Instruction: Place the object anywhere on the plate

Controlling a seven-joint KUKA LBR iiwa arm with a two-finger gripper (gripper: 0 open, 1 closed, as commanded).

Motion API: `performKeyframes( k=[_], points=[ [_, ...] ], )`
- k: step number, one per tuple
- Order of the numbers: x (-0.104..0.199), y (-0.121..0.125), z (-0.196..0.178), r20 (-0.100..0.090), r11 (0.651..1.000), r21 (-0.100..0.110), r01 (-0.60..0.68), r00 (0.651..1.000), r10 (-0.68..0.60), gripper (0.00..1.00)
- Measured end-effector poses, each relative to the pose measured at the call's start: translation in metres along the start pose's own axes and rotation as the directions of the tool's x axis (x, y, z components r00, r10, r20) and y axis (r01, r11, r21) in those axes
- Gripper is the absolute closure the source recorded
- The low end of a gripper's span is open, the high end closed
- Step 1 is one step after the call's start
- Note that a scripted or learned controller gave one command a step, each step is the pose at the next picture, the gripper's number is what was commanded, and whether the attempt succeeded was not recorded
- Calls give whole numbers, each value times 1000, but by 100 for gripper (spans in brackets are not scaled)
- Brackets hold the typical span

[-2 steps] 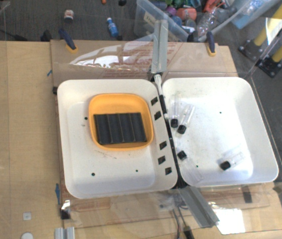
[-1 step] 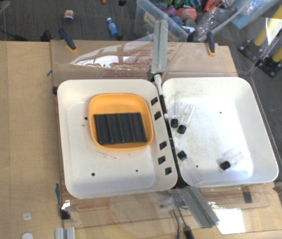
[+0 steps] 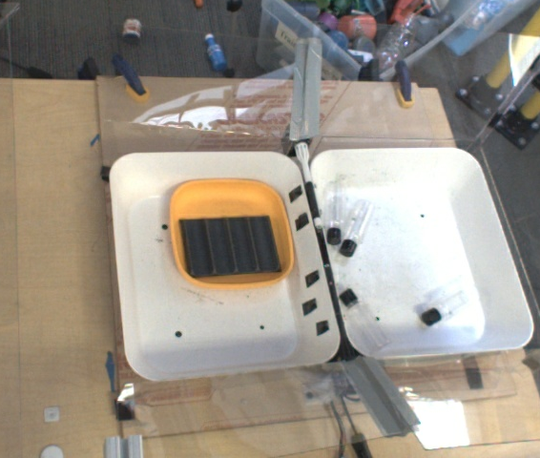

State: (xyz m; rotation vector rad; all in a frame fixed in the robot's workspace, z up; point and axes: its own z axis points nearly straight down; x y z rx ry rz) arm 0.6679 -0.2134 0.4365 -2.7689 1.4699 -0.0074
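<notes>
An orange square plate sits in the left white bin, slightly back of the bin's middle. A black ribbed rectangular object lies flat on the plate, covering most of its front half. In the right white bin lie small clear vials with black caps: a pair near the divider, one at the front right, and a black cap by the divider.
A metal bar stands upright behind the seam between the bins. Black clips line the divider. A clear tub of colourful toys stands behind the bench. The wooden bench top stretches to the left.
</notes>
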Motion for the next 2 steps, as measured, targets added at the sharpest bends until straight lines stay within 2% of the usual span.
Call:
performKeyframes(
  k=[1,2],
  points=[
    [-1,-1,-1,-2,987,-1,158,987,-158,100],
    [-2,-2,0,0,941,-1,338,941,-338,100]
  ],
)
